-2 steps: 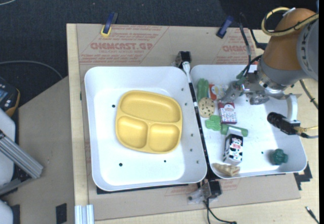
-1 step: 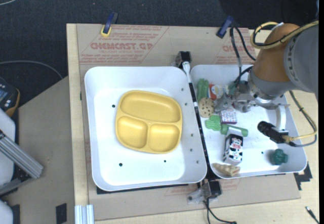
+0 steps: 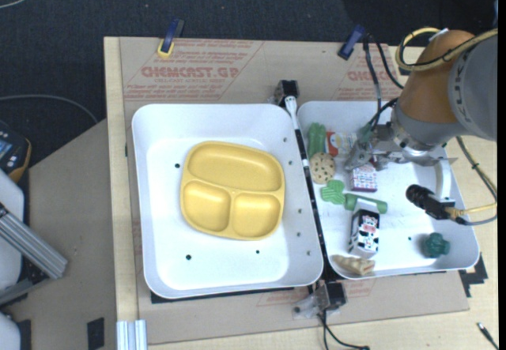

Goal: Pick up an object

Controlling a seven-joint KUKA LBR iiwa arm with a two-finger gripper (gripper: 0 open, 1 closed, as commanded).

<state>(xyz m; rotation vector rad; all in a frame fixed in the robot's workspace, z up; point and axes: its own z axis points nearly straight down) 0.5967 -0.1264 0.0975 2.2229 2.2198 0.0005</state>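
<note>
Nearest you, the tan scrap (image 3: pixel 353 265) lies at the right bin's (image 3: pixel 458 255) front rim; your gripper (image 3: pixel 368 152) hangs over the pink packet (image 3: pixel 364 179), touching or just above; whether it is open, I cannot tell.

Arm (image 3: pixel 455 80): cut off for you by the right edge; wrist hides part of right bin (image 3: pixel 466 246). Small red-white item (image 3: pixel 364 179) beneath it: too small to identify.
</note>
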